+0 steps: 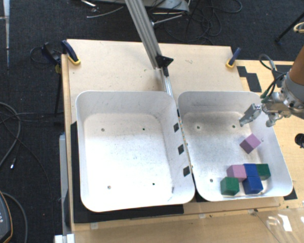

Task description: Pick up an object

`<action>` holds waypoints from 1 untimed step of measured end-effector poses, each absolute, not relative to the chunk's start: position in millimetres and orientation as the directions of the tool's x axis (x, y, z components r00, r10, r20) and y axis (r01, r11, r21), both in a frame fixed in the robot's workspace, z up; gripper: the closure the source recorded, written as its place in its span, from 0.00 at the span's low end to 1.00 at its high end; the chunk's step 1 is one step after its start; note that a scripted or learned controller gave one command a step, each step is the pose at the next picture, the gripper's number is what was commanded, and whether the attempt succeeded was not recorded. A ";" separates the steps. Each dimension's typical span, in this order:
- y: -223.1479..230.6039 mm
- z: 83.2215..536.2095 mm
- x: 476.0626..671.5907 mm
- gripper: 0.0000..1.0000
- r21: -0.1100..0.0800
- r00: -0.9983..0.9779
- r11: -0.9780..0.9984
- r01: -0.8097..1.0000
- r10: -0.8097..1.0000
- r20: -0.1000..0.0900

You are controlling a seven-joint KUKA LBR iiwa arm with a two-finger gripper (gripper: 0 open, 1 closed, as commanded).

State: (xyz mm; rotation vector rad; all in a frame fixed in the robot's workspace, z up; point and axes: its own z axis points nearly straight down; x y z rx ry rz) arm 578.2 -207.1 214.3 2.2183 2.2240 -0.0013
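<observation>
Plywood bench (121, 65), two white bins; my claw (261, 114) hangs open and empty over the right bin (207, 105), far edge; purple block (250, 143) lies loose just below it, others clustered in the near-right corner; easiest pick is purple.

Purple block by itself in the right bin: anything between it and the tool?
Nothing visible. The tool sits above the purple block, with bare bin floor around it; the other blocks cluster nearer the front edge.
</observation>
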 end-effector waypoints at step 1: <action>-223.4 96.2 522.8 0.00 -0.004 0.002 -0.002 1.000 1.000 0.002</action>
